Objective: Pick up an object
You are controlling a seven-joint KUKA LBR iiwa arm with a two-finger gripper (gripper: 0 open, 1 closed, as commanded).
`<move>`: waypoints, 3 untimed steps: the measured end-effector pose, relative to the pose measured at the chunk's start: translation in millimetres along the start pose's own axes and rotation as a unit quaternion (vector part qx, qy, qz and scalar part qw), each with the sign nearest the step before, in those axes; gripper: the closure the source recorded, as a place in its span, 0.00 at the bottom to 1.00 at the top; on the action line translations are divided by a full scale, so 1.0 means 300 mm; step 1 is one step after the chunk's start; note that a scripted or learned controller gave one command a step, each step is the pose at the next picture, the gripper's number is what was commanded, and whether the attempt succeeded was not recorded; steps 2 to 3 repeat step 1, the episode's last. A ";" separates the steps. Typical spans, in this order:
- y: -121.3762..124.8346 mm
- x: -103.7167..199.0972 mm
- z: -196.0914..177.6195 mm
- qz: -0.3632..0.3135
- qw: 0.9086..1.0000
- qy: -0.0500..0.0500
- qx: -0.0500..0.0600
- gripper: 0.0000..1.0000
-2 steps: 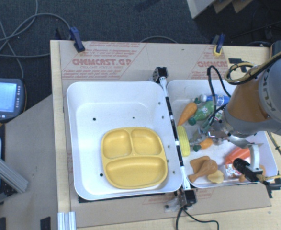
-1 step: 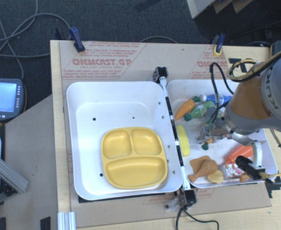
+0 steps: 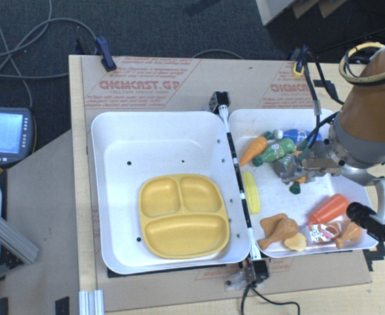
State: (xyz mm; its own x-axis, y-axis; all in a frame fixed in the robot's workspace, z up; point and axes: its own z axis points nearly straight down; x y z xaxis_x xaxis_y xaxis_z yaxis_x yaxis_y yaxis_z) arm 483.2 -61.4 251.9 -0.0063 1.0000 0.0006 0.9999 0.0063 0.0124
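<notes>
Beside the claw (image 3: 289, 170), a green bottle (image 3: 279, 148) lies just above-left.

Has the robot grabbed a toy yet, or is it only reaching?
Not yet, as far as the picture shows. The gripper is down in the right bin, next to the green bottle and the orange carrot, so the reach looks done. No toy shows between its fingers. Grabbing and lifting are left. The yellow tray in the left bin has nothing on it.

Bench (image 3: 179, 77) bears two white bins: left bin (image 3: 113, 136), right bin (image 3: 271, 118), side by side.
</notes>
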 end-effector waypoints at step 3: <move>-0.011 0.184 0.000 0.000 1.000 0.001 0.005 1.00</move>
